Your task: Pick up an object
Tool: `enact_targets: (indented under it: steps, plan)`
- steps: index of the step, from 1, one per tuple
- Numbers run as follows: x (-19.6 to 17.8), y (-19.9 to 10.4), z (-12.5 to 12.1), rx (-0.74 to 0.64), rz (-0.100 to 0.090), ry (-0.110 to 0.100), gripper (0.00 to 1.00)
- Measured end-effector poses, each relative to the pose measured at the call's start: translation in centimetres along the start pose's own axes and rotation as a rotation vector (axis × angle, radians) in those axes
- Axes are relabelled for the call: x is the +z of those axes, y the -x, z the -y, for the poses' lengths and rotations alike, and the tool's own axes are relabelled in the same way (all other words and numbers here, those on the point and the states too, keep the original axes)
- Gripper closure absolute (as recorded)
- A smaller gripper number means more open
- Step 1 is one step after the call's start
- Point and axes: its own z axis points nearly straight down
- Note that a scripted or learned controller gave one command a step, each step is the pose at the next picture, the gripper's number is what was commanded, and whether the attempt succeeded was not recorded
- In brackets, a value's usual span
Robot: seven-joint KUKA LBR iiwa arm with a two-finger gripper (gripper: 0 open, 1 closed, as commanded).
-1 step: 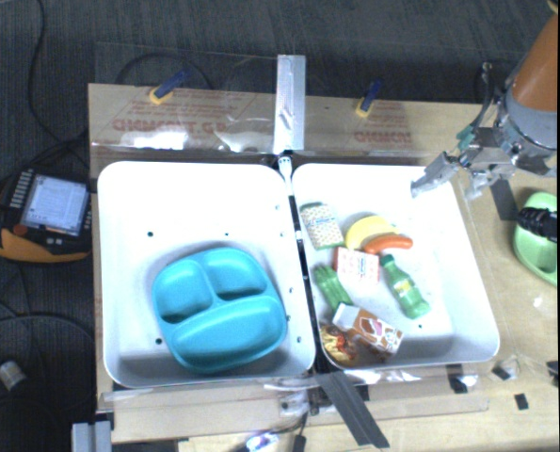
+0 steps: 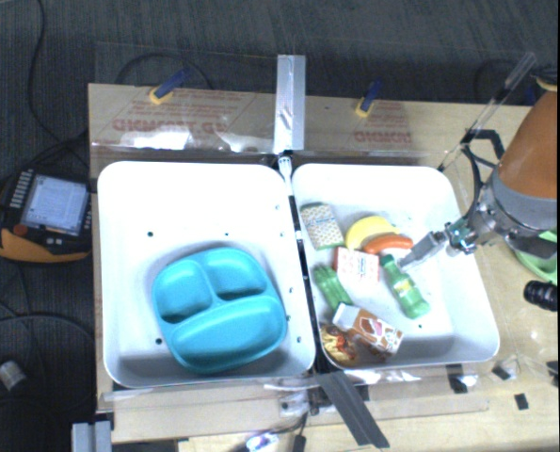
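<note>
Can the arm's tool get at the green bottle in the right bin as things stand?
Probably yes. The tool is already low over the right bin, right beside the green bottle, which lies on top with nothing over it. The orange item and white carton crowd its upper end.

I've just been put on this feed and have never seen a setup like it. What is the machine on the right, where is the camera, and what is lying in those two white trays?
The one camera sits above the bench, looking down at a slant. The grey arm with an orange band reaches in from the right; its two-finger gripper hangs low over the right white bin, right by a green plastic bottle. Nothing visibly sits between its fingers. That bin also holds a yellow and orange toy piece, a small white carton, a second green bottle, a patterned packet and a brown snack box. The left white bin holds a blue divided plastic plate.
</note>
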Motion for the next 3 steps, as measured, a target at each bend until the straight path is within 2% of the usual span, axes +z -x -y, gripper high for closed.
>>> enact_targets:
  steps: [1,2,3]
  plan:
    - [12.4,0.7,2.2,-0.072,-0.001,0.0,0.0]
    - [11.6,0.6,2.1,-0.073,-0.004,0.0,1.0]
    - [-0.5,-7.1,-3.2,-0.005,0.001,0.0,1.0]
